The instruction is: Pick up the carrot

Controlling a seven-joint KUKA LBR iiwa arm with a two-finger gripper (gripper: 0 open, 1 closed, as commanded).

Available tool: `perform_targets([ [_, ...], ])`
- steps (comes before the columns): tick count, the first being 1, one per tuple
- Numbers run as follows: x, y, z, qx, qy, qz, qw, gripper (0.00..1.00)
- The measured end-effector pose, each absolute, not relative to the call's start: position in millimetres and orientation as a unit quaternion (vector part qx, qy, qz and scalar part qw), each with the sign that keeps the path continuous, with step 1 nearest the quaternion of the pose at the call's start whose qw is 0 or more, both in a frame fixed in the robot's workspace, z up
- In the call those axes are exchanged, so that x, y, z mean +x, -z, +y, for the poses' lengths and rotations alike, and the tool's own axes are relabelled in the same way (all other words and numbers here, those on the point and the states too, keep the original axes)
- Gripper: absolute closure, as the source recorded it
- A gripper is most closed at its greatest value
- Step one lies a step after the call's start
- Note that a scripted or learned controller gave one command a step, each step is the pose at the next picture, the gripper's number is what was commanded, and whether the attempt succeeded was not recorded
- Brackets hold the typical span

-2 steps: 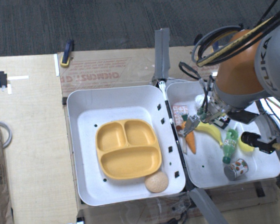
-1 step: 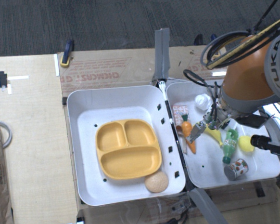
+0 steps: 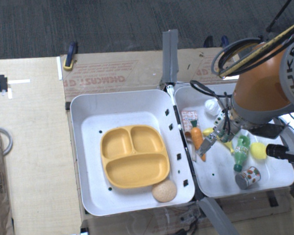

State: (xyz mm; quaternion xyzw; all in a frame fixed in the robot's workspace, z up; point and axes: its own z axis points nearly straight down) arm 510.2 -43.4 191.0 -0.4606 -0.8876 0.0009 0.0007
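Camera view, carrot (image 3: 196, 137) touching pincer (image 3: 206, 146)

left bin (image 3: 83, 145): we see a yellow divided plastic tray (image 3: 135, 156), round tan bread roll (image 3: 164, 191) before it.
right bin (image 3: 273, 180): orange carrot (image 3: 196, 137) at its left.

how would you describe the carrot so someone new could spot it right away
Look in the right white bin, along its left wall near the divider between the bins. The carrot lies there just below a small printed packet, with the gripper right at it. It is the only orange tapered piece there; its neighbours are yellow or green.
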Motion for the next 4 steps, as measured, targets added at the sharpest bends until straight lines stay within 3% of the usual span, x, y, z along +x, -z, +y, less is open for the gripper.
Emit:
perform_targets([
  [1,525.6,-92,-101,-0.411,-0.0003,-0.912,-0.001,0.0],
  [2,594.3,-92,-111,-0.35,-0.0002,-0.937,-0.002,0.0],
  [3,595.1,-102,-112,-0.351,0.0,-0.936,-0.003,1.0],
  [4,595.0,-102,-112,-0.351,0.0,-0.936,-0.003,0.0],
])
